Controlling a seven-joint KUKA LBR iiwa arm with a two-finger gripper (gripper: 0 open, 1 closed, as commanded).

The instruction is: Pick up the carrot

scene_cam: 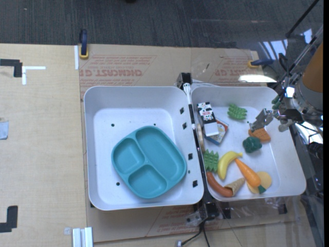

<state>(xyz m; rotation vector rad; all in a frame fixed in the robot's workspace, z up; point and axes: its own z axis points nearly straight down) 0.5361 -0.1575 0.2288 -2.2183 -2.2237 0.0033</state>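
Note:
The carrot (248, 173) is orange with a small green tip and lies slanted in the front part of the right bin (288, 153), between a banana (227, 162) and a pale yellow round piece (264, 179). My gripper (272, 122) hangs over the right bin's far right side, well behind the carrot. Its two fingers stand apart with nothing between them. Just below the fingers lie a small orange piece (261, 134) and a dark green broccoli (252, 144).
The right bin also holds a cow-patterned carton (206, 112), a packet (216, 131), a green pod (237, 111), leafy greens (211, 161), a sausage (218, 186) and a cone (236, 185). A teal divided plate (149, 161) lies in the left bin (103, 112).

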